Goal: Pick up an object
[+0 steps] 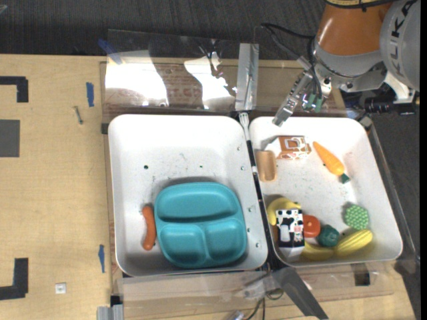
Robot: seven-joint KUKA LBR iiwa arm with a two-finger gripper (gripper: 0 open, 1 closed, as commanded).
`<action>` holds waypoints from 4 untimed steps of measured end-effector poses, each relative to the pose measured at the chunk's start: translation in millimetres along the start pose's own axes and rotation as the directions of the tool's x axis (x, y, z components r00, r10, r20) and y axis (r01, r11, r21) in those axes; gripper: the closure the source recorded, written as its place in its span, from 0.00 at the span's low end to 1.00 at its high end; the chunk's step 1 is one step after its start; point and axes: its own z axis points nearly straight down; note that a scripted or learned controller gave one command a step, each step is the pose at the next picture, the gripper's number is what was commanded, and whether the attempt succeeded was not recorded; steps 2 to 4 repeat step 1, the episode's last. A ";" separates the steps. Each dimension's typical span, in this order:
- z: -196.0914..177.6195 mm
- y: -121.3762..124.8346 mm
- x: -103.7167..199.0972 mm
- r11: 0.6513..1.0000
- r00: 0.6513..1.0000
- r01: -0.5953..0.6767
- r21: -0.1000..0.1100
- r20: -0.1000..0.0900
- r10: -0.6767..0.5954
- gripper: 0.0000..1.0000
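The grey arm [373, 25] with its orange band reaches in from the upper right, its tool [283, 115] angled down-left.

right bin [373, 153] centre free | toys [319, 232] crowd near edge

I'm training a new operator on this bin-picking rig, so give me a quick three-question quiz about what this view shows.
1. True or false: the teal divided tray sits in the right bin.
2. What lies against the tray's left side? A) toy carrot B) orange sausage C) banana
3. Fill in: the gripper hovers over the right bin's ____ corner in the camera view.

Key:
1. False; it is in the left bin.
2. B, the orange sausage. The toy carrot and banana are in the right bin.
3. Upper-left.
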 end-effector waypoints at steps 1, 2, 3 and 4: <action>-42.4 -11.7 -0.4 0.999 0.999 -0.049 0.002 -0.001 0.049 1.00; -42.4 -11.7 -0.4 0.999 0.999 -0.049 0.002 -0.001 0.049 1.00; -42.4 -11.7 -0.4 0.999 0.999 -0.049 0.002 -0.001 0.049 1.00; -42.4 -11.7 -0.4 0.999 0.999 -0.049 0.002 -0.001 0.049 1.00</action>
